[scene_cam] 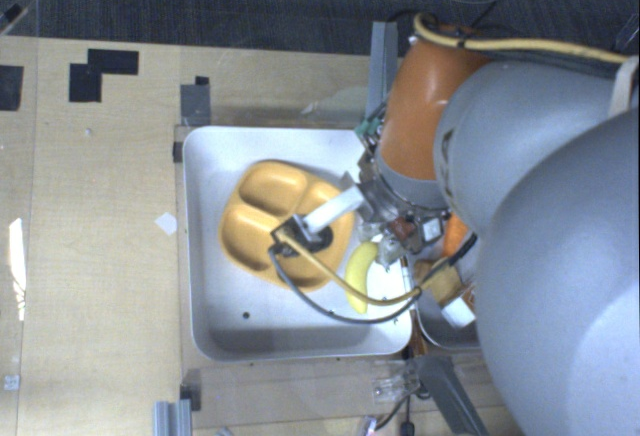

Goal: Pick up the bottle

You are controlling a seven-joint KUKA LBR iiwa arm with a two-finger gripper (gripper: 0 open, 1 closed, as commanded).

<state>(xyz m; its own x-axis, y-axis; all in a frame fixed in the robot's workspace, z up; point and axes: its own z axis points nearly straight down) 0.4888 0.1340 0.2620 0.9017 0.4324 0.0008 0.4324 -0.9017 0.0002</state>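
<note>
"Where is your pincer [386,249]?"

"Low over the right side of the left bin [215,324], close to its right wall. I cannot tell how wide it stands, or whether it has hold of anything."

"And the bottle?"

"I cannot tell for sure. A slim yellow thing [358,276] lies just beside my pincer, against that wall. A big yellow-orange lump [262,214] sits mid-bin, to its left."

The arm [545,184] is bulky, smooth grey, with a glossy orange band [420,119]; a pale yellow cable [500,43] runs just above that band.
</note>
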